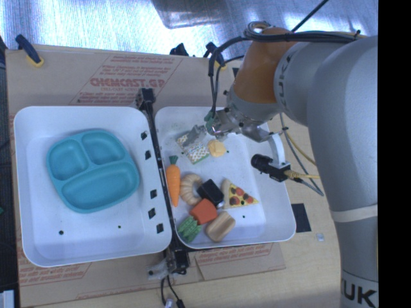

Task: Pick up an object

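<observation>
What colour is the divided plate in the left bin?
The divided plate is light blue, a plain turquoise shade with no pattern, seen clearly in the camera view.

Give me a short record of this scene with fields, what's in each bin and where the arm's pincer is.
left bin: holds a blue divided plate
right bin: holds toy food
toy food: carrot by the left wall, pizza slice, bread roll, orange block, green piece, pale ring, black block, small yellow piece, speckled square
arm: reaches in from the right
pincer: low over the right bin's far part, beside the speckled square and yellow piece
held: nothing seen between its fingers
</observation>
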### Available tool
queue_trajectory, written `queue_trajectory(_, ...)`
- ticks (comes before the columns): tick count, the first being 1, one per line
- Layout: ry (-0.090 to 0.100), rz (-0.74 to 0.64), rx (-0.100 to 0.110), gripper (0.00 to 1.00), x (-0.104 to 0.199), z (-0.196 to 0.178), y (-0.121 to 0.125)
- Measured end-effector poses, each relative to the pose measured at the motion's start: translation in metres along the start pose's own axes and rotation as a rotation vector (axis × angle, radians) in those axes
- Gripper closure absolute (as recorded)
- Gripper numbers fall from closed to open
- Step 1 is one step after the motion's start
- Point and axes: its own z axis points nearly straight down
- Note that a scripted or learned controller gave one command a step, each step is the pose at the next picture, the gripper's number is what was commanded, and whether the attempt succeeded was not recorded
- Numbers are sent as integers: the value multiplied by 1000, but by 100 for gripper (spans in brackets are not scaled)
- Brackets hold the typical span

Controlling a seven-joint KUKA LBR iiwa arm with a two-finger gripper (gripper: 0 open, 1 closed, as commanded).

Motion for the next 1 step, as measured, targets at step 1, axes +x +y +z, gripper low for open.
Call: queue_trajectory(1,-7,-410,-13,0,5,59,18)
